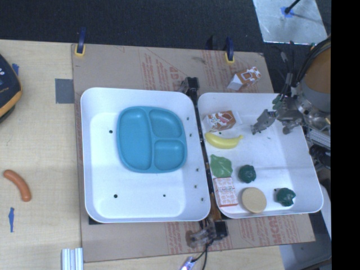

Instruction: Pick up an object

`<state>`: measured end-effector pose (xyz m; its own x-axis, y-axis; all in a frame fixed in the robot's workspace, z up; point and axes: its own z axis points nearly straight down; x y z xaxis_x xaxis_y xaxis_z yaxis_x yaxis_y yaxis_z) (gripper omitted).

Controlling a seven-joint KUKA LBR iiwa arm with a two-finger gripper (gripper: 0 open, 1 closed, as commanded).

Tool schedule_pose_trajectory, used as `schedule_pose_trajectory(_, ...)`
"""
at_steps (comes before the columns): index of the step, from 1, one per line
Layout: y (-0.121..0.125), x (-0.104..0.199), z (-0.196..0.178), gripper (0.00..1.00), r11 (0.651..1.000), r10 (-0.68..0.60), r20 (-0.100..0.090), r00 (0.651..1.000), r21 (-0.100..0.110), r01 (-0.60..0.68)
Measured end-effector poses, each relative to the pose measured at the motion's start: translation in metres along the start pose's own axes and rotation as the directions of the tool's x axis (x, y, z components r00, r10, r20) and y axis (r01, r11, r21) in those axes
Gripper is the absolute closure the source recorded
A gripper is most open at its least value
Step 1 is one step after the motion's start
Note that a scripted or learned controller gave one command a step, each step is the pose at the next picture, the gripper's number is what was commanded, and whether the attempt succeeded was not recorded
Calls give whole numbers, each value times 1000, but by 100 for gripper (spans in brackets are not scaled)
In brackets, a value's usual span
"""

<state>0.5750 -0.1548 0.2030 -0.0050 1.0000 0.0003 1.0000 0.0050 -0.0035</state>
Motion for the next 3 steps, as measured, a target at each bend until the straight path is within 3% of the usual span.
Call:
schedule_pose_trajectory(1, -82, 22, 102, 0, 1000, 0, 0, 1000, 2, 0)
schedule_pose_trajectory(2, -82, 21, 92, 100, 1000, -5, 1, 1000, 3, 5)
schedule_pose_trajectory(3, -30, 90, 11, 100, 1000, 0, 0, 1000, -2, 0)
